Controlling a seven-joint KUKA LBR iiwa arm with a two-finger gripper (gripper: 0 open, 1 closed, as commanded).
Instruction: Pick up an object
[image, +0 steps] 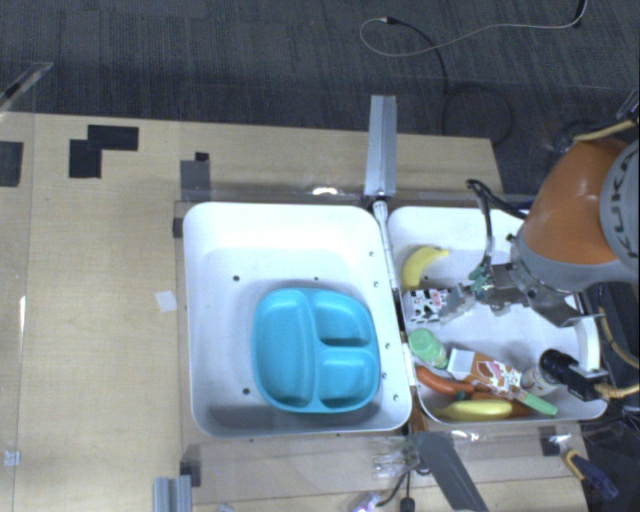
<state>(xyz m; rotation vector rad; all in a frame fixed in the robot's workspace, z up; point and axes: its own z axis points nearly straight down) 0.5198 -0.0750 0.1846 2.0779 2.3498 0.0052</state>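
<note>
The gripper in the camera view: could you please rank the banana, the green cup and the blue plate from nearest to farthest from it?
Measured from the gripper over the right bin:
1. Banana, just up and left of it, by the bin's divider wall.
2. Green cup, below and left, same bin; only slightly farther than the banana.
3. Blue plate, far left, in the other bin.
</note>
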